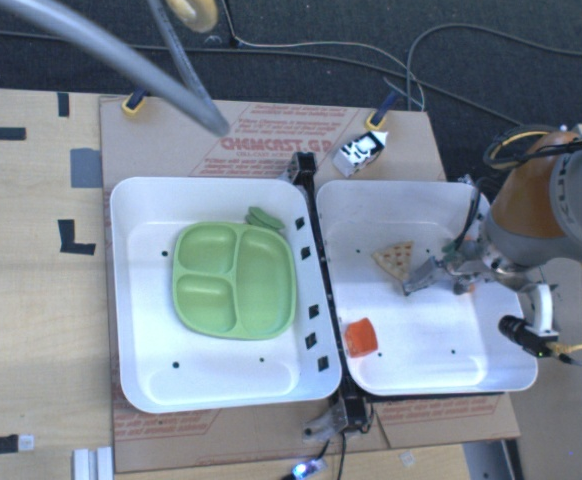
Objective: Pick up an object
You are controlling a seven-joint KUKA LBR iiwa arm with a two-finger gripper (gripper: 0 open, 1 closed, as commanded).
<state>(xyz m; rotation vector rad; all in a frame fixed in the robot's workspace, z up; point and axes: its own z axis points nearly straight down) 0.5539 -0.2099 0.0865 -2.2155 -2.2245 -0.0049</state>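
Observation:
A tan, waffle-patterned flat piece (pixel 394 257) lies in the upper middle of the right bin (pixel 491 368). An orange block (pixel 360 337) rests near that bin's front left corner. My gripper (pixel 417 280) is low inside the right bin, just right of and below the tan piece, its tip close to the piece's lower edge. Whether it touches the piece is unclear. Nothing shows as held. The orange block sits well apart from the gripper, to its lower left.
The left bin (pixel 131 268) holds a green divided plate (pixel 235 279) with a small green piece (pixel 265 218) at its top edge. The arm's orange-banded wrist (pixel 529 203) hangs over the right bin's right wall. Cables run behind the bins.

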